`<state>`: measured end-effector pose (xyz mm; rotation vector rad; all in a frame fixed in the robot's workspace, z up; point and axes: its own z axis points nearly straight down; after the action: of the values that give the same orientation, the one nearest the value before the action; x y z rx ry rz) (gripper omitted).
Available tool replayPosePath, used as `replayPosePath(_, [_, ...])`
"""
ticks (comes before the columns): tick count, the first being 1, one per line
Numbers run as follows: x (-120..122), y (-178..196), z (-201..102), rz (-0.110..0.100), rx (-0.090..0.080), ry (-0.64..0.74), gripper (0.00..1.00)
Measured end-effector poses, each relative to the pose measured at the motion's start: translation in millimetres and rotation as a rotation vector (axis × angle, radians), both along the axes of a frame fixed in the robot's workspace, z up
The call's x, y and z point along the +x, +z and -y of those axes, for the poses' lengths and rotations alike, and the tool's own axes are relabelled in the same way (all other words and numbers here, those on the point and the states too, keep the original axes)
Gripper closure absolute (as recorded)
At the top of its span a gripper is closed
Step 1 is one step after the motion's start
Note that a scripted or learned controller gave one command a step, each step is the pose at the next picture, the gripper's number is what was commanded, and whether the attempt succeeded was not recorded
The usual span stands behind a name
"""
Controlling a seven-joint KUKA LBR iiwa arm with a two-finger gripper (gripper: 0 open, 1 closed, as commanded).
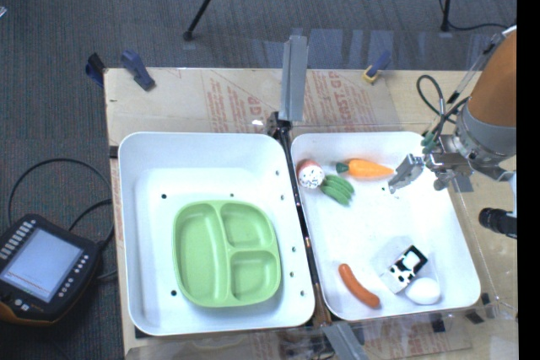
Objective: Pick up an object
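Observation:
The right bin [447,223] holds several toy foods. An orange carrot [369,169] lies near its far wall, with a green vegetable [337,188] and a white-and-red ball [310,174] to its left. A red sausage [360,285], a black-and-white block [408,267] and a white egg [423,291] lie near the front. My gripper [426,176] hangs over the bin's far right part, just right of the carrot's tip. It is open, with nothing between its fingers [407,173].
The left bin [143,181] bears a green divided plate [228,252]. A grey post [294,84] stands behind the seam between the bins. A teach pendant [38,265] lies on the floor at left. Cables [434,101] loop near the wrist.

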<state>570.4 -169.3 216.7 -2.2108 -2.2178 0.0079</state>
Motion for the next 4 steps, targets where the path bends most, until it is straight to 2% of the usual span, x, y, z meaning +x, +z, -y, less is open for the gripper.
replayPosePath(1, [73.6, -132.7, -0.8, 0.007, 0.0, 0.243, 0.0])
replayPosePath(2, [72.6, -126.9, -1.9, 0.001, 0.003, 0.245, 1.0])
replayPosePath(3, [72.6, -133.4, 41.0, 0.005, 0.0, 0.205, 1.0])
replayPosePath(4, [76.6, -7.4, 10.7, 0.02, -0.005, 0.183, 1.0])
